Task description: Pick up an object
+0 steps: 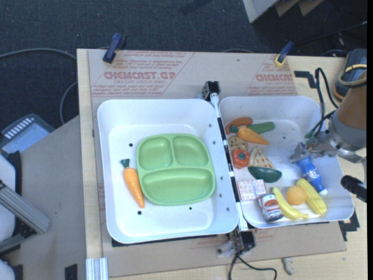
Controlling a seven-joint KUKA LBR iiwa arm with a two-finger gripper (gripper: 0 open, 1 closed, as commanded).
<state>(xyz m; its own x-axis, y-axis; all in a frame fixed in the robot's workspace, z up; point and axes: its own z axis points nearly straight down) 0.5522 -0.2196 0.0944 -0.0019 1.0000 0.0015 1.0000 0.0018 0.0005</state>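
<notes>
**Gripper parked over the blue bottle in the right bin**

While the arm reaches in from the right, the gripper (307, 152) sits just above a blue bottle (309, 174) in the right bin (280, 105), beside the corn (313, 196). Can't tell if it's got hold. A carrot (133, 185) lies next to the green tray (175, 169) in the left bin (111, 156).

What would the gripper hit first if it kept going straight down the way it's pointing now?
Most likely the blue bottle: the gripper hangs right above its top end in the right bin, pointing down at it. Depth is hard to judge from this slanted view, so the gap is unclear.
</notes>
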